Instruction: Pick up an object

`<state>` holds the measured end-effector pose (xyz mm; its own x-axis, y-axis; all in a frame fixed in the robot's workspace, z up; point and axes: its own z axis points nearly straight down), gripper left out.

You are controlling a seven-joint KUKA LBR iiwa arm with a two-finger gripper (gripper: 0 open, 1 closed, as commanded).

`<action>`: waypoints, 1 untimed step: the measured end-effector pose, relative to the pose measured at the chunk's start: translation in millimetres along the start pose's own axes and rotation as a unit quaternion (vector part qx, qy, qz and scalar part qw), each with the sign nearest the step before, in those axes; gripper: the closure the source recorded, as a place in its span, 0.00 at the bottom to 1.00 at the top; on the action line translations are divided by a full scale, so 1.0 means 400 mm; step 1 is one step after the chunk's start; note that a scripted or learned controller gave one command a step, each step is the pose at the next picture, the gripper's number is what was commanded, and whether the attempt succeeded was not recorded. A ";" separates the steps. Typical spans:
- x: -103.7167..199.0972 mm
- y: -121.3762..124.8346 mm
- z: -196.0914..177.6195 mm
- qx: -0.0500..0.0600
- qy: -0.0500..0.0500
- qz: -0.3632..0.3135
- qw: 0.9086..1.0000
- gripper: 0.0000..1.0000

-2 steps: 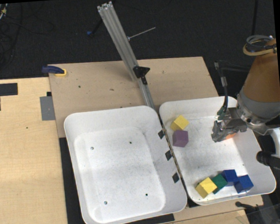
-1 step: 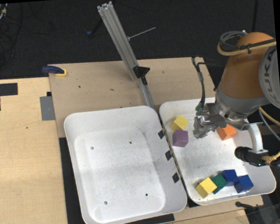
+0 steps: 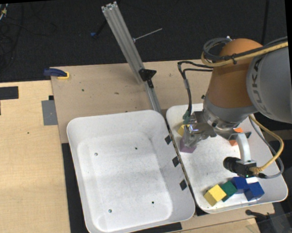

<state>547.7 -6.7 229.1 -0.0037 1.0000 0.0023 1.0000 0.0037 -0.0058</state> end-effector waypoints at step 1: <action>0.109 0.005 -0.007 -0.001 0.000 0.000 1.000 1.00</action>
<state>549.5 36.8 231.8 -0.0031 1.0000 0.0015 1.0000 0.0031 -0.0037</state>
